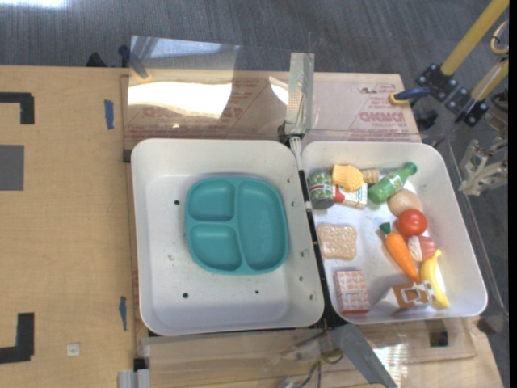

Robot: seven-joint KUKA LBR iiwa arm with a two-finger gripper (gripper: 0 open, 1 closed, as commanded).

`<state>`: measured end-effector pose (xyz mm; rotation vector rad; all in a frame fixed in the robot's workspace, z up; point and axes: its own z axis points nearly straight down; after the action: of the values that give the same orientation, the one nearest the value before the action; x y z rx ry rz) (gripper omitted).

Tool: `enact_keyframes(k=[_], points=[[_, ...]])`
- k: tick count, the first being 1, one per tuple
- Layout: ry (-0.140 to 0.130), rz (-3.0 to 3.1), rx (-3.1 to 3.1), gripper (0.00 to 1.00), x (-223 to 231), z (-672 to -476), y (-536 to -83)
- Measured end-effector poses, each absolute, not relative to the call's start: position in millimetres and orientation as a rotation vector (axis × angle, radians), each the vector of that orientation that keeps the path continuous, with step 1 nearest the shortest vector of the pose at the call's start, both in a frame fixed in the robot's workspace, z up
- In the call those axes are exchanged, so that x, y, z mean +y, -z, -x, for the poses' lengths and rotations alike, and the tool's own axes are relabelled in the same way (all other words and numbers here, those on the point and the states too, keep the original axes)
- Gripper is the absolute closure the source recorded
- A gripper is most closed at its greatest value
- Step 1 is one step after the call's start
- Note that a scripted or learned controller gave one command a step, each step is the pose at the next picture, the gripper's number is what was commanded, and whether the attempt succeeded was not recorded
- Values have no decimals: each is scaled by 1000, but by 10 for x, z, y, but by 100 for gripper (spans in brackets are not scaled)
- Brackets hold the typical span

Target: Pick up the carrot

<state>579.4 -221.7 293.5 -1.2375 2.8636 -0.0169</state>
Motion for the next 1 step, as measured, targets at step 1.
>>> enact_keyframes(k=[1], points=[[24, 1231, 2857, 100, -2213, -5815, -3053]])
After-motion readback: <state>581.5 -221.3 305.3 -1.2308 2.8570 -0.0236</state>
